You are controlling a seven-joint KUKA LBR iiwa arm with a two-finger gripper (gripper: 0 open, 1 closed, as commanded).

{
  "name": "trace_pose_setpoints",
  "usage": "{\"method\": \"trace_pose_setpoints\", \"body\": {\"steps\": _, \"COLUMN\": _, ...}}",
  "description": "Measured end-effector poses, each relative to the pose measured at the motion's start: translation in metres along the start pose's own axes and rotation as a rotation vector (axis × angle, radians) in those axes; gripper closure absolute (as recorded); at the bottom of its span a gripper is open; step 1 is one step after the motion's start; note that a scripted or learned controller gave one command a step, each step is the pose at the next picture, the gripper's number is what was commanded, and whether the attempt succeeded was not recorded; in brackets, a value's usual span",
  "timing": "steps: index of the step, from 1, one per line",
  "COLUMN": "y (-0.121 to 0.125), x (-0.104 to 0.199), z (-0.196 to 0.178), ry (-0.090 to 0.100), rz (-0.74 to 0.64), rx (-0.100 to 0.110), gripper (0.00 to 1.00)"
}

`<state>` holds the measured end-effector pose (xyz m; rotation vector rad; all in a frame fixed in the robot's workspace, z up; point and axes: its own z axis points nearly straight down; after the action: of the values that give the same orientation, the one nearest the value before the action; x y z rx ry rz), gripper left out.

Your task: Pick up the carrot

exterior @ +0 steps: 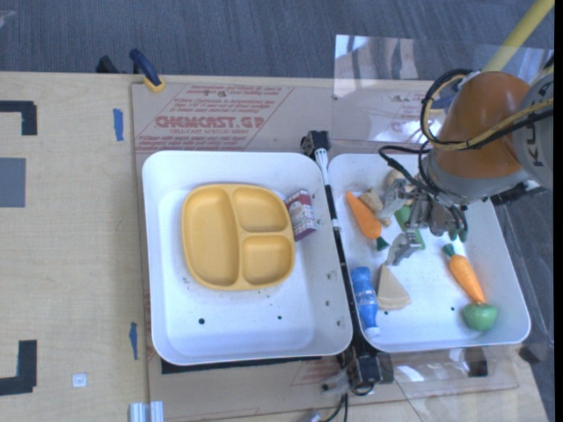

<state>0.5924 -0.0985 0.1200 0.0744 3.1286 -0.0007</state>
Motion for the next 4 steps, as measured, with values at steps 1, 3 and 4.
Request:
{"method": "trace_pose_setpoints", "body": {"steps": 1, "y": 0.004, "x": 0.0, "z": 0.03, "ry": -0.001, "rz": 0.382, "rx": 0.0, "gripper": 0.0}}
{"method": "trace_pose_setpoints", "body": {"steps": 3, "y": 0.004, "x": 0.006, "z": 0.03, "ry": 0.0, "rz": 0.971, "rx": 0.001, "gripper": 0.0}}
{"method": "trace_pose_setpoints", "body": {"steps": 4, "y": -0.005, "x": 0.001, "z": 0.03, "ry": -0.001, "rz": 1.267, "rx": -0.001, "gripper": 0.0}}
